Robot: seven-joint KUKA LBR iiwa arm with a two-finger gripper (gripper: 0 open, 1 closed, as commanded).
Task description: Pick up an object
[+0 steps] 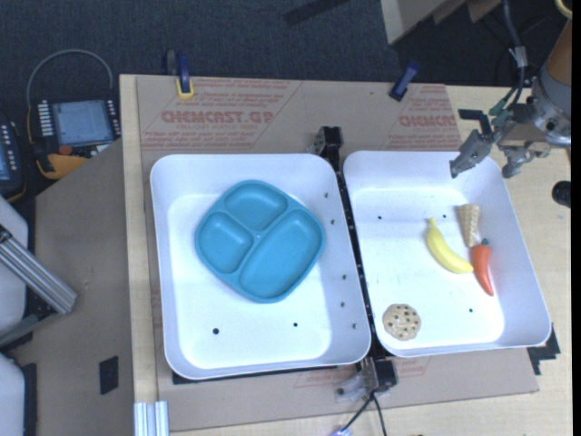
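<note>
In the right bin [517, 332] lie a yellow banana [446, 248], a tan cone-shaped piece [469, 222], an orange carrot [484, 267] and a round speckled cookie [401, 321]. My gripper [491, 157] hangs over the bin's far right rim, above and behind the cone and banana. Its two fingers are spread apart with nothing between them.
The left bin [172, 334] bears a blue divided plate [260, 240]. A black clamp [329, 140] sits where the two bins meet at the back. Blue clips [403, 79] stand on the cardboard's far edge, and a pendant screen [80, 122] lies off the bench at left.
</note>
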